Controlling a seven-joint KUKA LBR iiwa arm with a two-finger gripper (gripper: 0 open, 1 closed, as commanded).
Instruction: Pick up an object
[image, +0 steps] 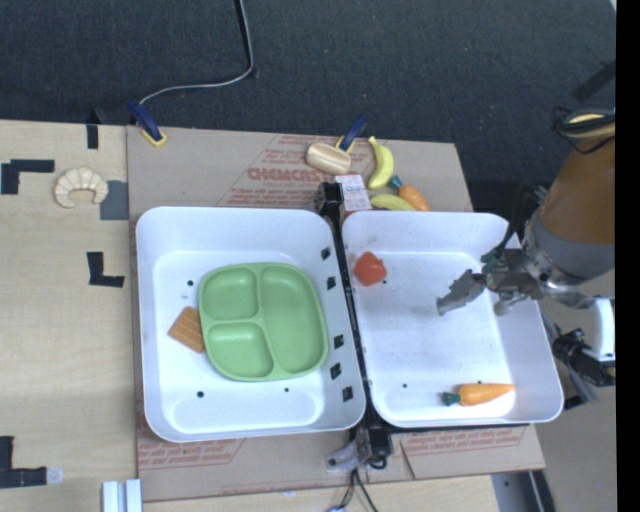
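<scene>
Claw (462, 293) hung over right bin (520, 330), finger state impossible to tell; carrot (482, 394) and red fruit (370, 268) lay apart below.

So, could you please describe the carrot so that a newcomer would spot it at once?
Look at the right-hand white bin, the one the arm reaches over. Along its near wall lies the carrot, on its side. It is long and orange with a green end, unlike the round red item near the divider.

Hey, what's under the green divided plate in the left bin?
An orange cracker-like piece pokes out from beneath the green plate's left edge, lying on the left bin floor. The plate covers the rest of it and anything else under there.
</scene>
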